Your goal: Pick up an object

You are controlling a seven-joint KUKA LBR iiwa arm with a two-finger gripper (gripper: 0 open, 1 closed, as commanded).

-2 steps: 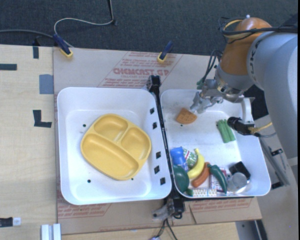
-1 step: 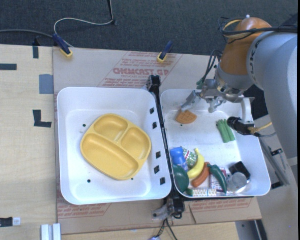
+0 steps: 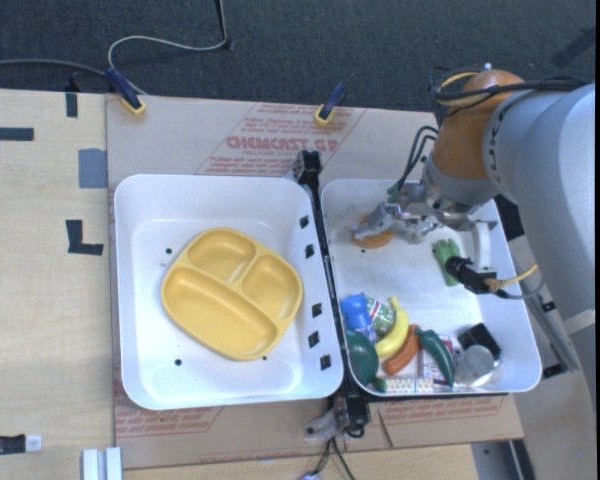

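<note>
My gripper [image 3: 385, 223] is down in the upper part of the right bin [image 3: 515, 373], hanging from the grey arm with its orange band [image 3: 470, 138]. A small orange-brown object [image 3: 372, 237] lies on the bin floor right at the gripper's tip, touching it or nearly so. Whether it is gripped is hidden by the gripper body. A small green object [image 3: 446, 259] sits just right of the gripper.
Toys crowd the right bin's near edge: a blue piece [image 3: 354, 311], a yellow banana [image 3: 394, 333], a green piece [image 3: 361, 354], an orange sausage shape [image 3: 404, 354] and a dark round can [image 3: 476, 352]. The left bin [image 3: 140, 368] holds a yellow divided plate [image 3: 232, 293].
</note>
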